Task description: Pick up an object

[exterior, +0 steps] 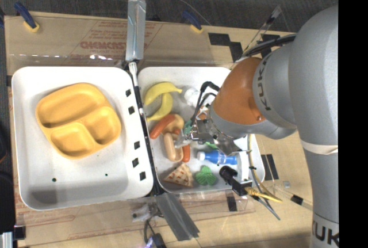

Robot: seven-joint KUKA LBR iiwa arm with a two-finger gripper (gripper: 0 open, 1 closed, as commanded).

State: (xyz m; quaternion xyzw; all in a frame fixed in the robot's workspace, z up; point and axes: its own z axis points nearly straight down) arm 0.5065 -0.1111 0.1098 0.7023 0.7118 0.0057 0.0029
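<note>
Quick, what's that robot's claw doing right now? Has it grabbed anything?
Gripper: down in the right bin over the toy food; open or closed cannot be told, nor any grab.

Down on the bench point(63, 25), brown board printed with red lettering runs across the top, and two shallow white bins sit on it side by side, touching along a dark divider. The left bin point(29, 143) takes the left half, the right bin point(215, 75) sits hard beside it, and blue clamps point(27, 16) bite the board's far edge.
</note>
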